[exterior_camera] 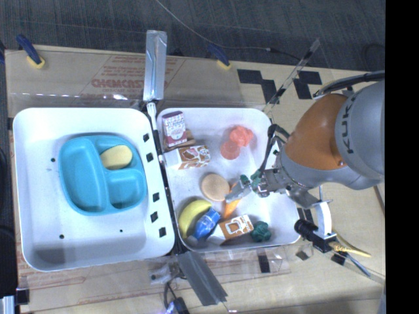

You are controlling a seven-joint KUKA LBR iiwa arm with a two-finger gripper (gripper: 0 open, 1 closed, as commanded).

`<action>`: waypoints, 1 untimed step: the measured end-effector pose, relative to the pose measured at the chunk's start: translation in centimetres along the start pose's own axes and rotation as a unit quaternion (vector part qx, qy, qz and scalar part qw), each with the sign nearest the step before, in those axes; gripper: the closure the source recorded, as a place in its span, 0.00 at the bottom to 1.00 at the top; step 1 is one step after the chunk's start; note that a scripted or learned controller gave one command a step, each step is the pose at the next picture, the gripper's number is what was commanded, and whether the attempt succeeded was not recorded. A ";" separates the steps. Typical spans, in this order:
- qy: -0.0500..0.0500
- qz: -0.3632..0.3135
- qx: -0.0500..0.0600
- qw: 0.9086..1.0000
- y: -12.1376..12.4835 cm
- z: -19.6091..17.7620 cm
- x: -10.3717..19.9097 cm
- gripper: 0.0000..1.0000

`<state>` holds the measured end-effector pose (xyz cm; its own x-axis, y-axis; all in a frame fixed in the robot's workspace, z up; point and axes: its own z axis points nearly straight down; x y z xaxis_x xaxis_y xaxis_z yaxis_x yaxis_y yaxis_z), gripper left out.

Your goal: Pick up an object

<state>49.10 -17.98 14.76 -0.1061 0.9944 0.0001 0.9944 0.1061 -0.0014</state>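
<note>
The right bin (252,118) holds several small objects: a maroon carton (174,128), a brown-and-white box (192,156), a pink crumpled item (236,142), a tan round disc (215,187), a yellow banana-like piece (190,214), a blue bottle (206,225), an orange box (236,227) and a dark green lump (261,231). My gripper (239,190) reaches in from the right, low over the bin, just right of the tan disc and above a small orange piece (229,207). Nothing shows between its fingers.
The left bin (29,195) carries a blue divided tray (98,175) with a yellow object (116,156) in its upper right compartment. A metal divider post (154,64) stands between the bins at the back. The arm's orange band (315,136) hangs over the right bin's right edge.
</note>
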 end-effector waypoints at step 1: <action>0.000 -0.042 -0.002 0.999 -0.7 5.6 5.8 0.00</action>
<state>47.79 -12.27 9.14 -0.1890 0.9820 -0.0003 0.9820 0.1890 0.0023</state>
